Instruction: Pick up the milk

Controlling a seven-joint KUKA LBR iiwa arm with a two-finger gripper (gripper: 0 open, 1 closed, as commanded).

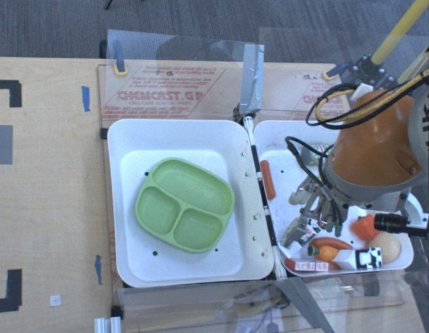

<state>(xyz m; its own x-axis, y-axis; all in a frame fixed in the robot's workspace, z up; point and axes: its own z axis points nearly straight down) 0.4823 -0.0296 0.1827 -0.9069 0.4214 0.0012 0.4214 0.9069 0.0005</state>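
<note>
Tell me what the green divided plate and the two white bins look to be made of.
Green divided plate: probably moulded plastic with a matte to satin finish, judging by its even pale green colour, rounded compartment ridges and soft sheen. Left bin and right bin: likely thin formed white plastic, smooth with slight gloss, shown by rounded corners and rolled rims.

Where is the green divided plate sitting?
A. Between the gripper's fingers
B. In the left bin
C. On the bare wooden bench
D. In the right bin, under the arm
B: the green divided plate lies flat inside the left bin, apart from the gripper, which is over the right bin.
</note>
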